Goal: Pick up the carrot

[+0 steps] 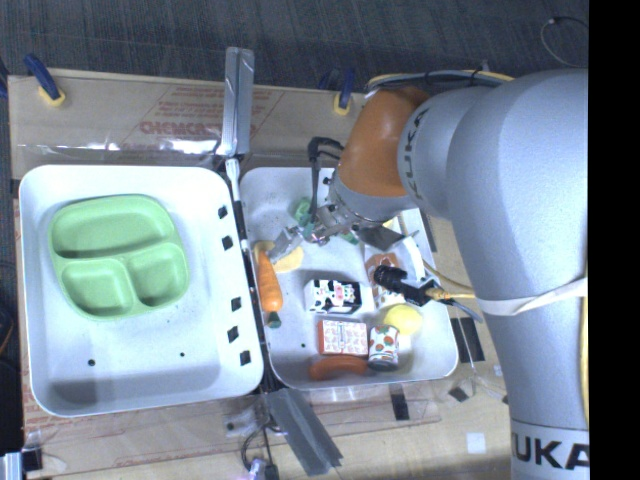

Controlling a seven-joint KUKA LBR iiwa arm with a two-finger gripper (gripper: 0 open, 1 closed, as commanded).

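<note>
Grey and orange arm bulk covers the upper right of the frame and hides part of the right-hand shallow white bin [350, 376]. The slim orange carrot [268, 280] lies at that bin's left wall, long axis running top to bottom of the frame. The two-finger gripper [312, 230] sits just right of the carrot's upper end, too blurred to tell its opening or contact.

Wooden bench [120, 108], two white bins [130, 368]
</note>
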